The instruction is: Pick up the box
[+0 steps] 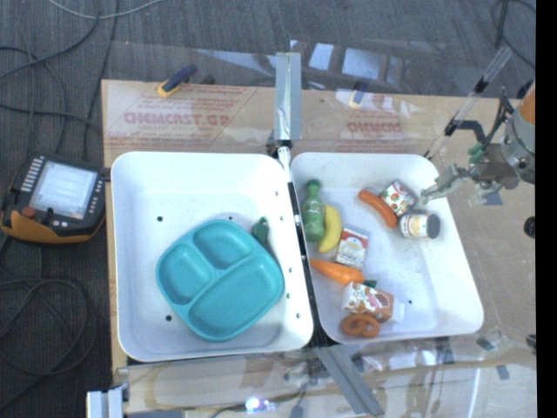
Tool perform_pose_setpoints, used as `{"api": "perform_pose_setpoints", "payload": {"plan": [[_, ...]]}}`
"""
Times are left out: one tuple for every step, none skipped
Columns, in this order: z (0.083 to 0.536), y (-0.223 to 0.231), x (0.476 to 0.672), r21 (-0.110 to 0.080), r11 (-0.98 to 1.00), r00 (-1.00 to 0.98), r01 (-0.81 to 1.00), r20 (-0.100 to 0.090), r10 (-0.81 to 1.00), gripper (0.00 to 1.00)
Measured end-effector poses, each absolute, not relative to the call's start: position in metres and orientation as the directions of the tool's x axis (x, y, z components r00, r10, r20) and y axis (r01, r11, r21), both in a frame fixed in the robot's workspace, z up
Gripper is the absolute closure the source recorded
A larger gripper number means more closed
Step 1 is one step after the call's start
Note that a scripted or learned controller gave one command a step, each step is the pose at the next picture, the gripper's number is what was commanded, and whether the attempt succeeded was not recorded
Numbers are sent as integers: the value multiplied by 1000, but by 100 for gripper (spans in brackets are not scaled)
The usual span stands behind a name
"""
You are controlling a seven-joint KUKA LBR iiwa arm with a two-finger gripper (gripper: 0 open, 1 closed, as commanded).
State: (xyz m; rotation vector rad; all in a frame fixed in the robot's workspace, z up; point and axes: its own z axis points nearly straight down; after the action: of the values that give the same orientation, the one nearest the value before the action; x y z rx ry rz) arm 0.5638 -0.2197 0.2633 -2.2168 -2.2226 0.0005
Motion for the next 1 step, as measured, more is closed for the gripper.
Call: {"api": "perform_pose_setpoints", "payload": {"plan": [[183, -120, 569, -3, -180, 180, 984, 1, 984, 0]]}}
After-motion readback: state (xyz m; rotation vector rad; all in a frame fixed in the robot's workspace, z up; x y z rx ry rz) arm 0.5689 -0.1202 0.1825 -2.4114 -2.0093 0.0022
